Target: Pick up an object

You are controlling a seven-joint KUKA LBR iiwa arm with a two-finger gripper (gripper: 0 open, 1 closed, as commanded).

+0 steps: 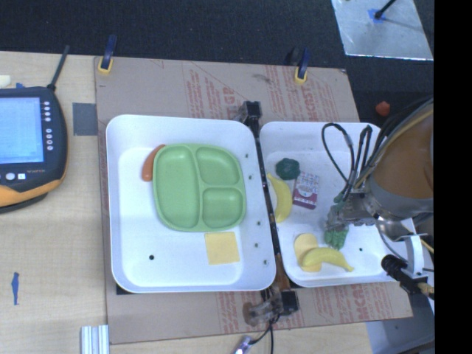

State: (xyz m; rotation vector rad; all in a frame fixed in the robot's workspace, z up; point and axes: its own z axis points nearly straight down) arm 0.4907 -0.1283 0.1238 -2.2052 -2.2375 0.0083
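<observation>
My gripper (341, 216) is low in the right bin (324, 129), near its right side, with the grey and orange arm (402, 168) above it. A small green object (335, 237) lies right at the gripper's tip, touching or just under it. In the same bin are a yellow banana (282, 198), a dark green piece (286, 168), a small pink and white box (306, 190) and a yellow toy (320, 254). The left bin (125, 220) bears a green divided plate (199, 186), an orange piece (150, 164) at the plate's left edge and a yellow square (222, 247).
Black cables (346, 150) loop from the arm over the right bin's back. A teach pendant (26, 146) lies on the bench at the far left. Clamps (108, 56) (300, 65) hold the cardboard sheet (214, 87) under the bins.
</observation>
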